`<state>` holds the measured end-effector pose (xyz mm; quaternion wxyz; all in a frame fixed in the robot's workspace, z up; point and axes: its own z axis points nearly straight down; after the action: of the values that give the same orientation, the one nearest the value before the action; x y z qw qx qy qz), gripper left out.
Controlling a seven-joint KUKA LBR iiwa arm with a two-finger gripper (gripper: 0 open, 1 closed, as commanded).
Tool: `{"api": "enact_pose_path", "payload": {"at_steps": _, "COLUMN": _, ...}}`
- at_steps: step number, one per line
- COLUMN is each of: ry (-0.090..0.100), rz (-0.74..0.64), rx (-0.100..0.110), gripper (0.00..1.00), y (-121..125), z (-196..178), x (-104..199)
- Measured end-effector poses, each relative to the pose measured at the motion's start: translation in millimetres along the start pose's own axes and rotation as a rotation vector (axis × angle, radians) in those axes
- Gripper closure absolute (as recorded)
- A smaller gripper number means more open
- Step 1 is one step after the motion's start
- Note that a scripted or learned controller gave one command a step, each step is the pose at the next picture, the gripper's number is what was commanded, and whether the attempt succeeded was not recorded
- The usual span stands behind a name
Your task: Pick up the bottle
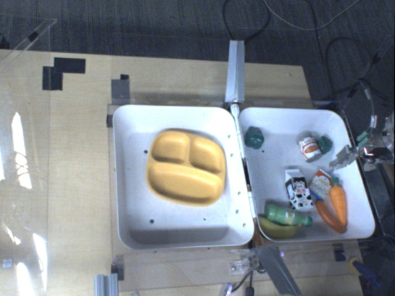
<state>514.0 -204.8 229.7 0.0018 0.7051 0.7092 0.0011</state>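
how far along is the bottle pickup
Nothing looks done yet: the green bottle lies on its side in the right bin, against the banana. In hand: the tool sits at the bin's right edge, away from it. Left: reach, grasp, lift.

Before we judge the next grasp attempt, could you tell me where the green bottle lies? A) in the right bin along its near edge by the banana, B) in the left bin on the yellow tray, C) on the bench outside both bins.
A: the green bottle lies on its side in the right bin, against the banana at the near edge.
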Motion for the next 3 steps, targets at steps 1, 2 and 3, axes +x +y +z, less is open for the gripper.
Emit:
{"api": "enact_pose_path", "payload": {"at_steps": 1, "ry": 0.001, "rz": 0.174, "rx": 0.003, "gripper": 0.0, "y": -7.4, "z": 111.5, "x": 62.9}}
{"api": "enact_pose_path", "payload": {"at_steps": 2, "ry": -0.011, "rz": 0.041, "rx": -0.024, "gripper": 0.0, "y": -20.1, "z": 134.8, "x": 114.1}}
{"api": "enact_pose_path", "payload": {"at_steps": 3, "ry": 0.001, "rz": -0.274, "rx": -0.002, "gripper": 0.0, "y": -24.8, "z": 44.2, "x": 165.3}}
